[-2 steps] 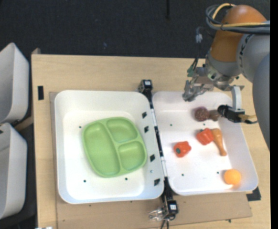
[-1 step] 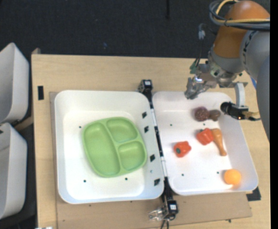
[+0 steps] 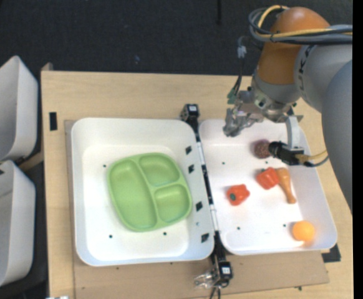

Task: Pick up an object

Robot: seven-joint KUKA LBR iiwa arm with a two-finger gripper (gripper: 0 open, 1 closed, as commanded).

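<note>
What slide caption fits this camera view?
Gripper hovers at the right bin's far corner; green tray lies in the left bin.

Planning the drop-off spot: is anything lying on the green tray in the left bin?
No. The green tray sits in the left bin with all three compartments bare; the food toys lie in the right bin.

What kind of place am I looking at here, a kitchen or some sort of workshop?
Most likely a robot test lab. A grey and orange arm reaches over a wooden bench bearing two white bins; one holds a green divided plate, the other small toy-like foods such as an orange ball.
</note>
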